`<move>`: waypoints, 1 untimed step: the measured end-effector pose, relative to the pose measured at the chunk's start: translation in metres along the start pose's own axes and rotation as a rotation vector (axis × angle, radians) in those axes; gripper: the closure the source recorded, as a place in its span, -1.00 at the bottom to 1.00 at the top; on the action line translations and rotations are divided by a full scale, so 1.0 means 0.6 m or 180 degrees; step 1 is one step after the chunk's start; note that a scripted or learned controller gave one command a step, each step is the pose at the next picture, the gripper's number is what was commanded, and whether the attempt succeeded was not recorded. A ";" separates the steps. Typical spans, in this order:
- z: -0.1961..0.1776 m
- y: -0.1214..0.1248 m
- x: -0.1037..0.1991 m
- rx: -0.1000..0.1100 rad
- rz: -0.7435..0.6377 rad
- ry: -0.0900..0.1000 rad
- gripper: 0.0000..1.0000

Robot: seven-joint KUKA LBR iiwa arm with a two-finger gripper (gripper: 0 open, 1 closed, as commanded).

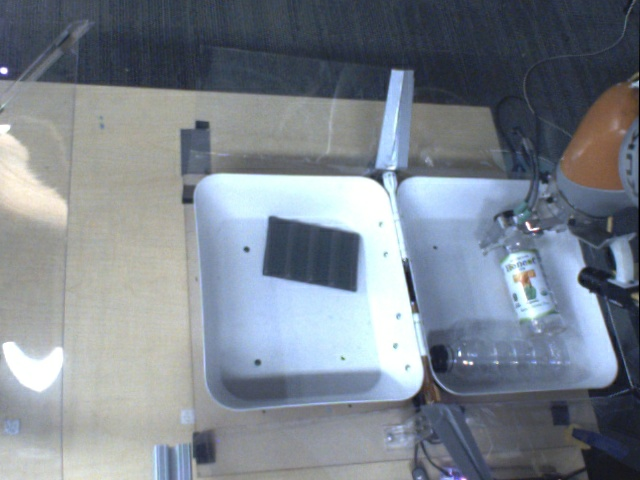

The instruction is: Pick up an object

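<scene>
Right bin (440, 208) as landmark: small labelled bottle (527, 286) lies inside toward its right wall, a clear plastic bottle (505, 356) along its near wall. Tool (520, 220) sits at the small bottle's far end; grip state not discernible. Dark ribbed pad (311, 254) lies in the left bin (220, 298) beside it.

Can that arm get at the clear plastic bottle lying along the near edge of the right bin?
Probably yes. The clear bottle lies uncovered in the right bin, and the gripper is over that same bin. A smaller labelled bottle lies between them, but nothing sits on top of the clear one.
</scene>
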State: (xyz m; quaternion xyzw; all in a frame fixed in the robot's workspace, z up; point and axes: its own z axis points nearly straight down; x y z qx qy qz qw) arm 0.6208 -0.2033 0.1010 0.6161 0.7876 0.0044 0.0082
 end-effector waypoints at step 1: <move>-0.132 0.082 0.078 0.0024 -0.0542 0.0016 1.00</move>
